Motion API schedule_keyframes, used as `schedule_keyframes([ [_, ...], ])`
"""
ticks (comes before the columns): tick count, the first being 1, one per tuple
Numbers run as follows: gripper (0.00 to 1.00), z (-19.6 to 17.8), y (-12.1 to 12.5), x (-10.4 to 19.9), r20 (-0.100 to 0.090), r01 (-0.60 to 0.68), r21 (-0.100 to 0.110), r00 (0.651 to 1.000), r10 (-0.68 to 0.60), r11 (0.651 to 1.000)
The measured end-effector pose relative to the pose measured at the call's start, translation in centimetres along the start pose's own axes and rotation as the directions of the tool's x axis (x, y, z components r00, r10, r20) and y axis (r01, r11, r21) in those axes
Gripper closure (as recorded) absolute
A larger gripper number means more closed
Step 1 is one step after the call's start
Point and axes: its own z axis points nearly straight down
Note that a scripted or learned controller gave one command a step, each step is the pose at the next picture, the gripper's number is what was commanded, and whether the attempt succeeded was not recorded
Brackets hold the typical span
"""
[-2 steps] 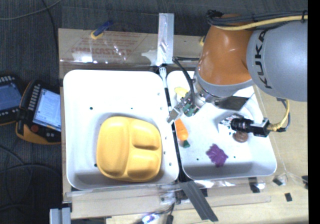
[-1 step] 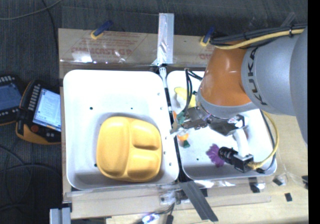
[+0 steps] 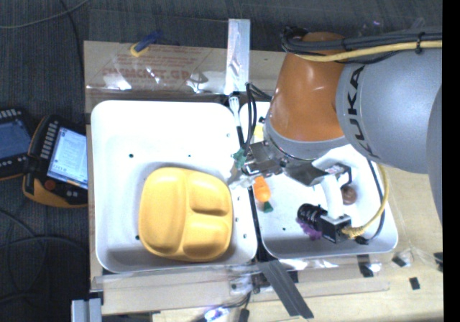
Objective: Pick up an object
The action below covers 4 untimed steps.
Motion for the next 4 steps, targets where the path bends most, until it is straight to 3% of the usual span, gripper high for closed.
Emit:
schedule_keyframes([
  [1, 1.00, -4.1, 1.0, -6.6, 0.001, 0.364, -0.001, 0.931, -0.364, 0.931],
  [2, 1.00, 4.3, -2.7, -10.2, -0.002, 0.409, 0.000, 0.913, -0.409, 0.913],
  [4, 1.00, 3.2, -2.4, -10.5, -0.007, 0.400, 0.005, 0.916, -0.400, 0.916],
])
